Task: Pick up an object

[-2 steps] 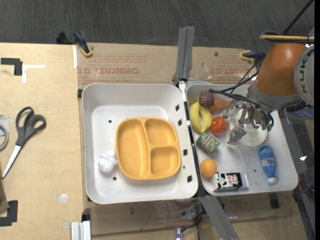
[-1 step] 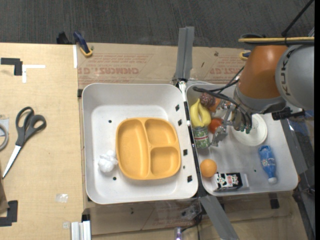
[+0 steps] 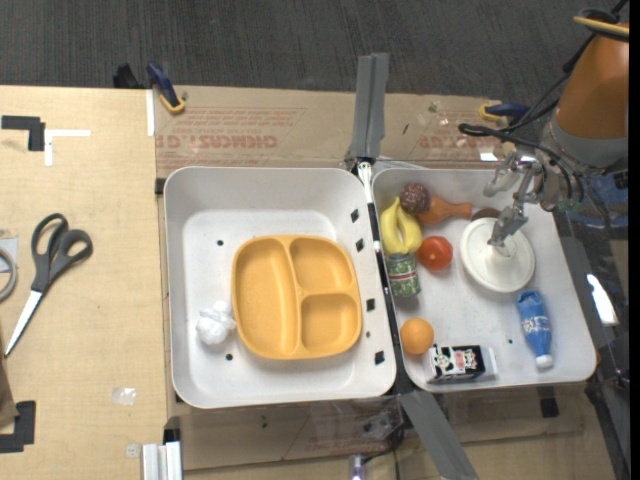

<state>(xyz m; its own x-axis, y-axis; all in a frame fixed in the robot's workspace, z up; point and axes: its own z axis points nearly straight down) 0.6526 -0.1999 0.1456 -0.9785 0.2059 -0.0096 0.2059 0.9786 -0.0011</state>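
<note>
The right bin holds a banana, a red tomato, an orange, a green can, a blue-labelled bottle, a black-and-white carton, a brown drumstick-shaped toy and a round white dish. My gripper hangs over the dish's upper edge, at the bin's back right. Its fingers stand open with nothing between them. One fingertip points down at the dish.
The left bin holds a yellow divided plate and a crumpled white wad. Scissors lie on the bench to the far left. A grey divider bar runs between the bins at the back.
</note>
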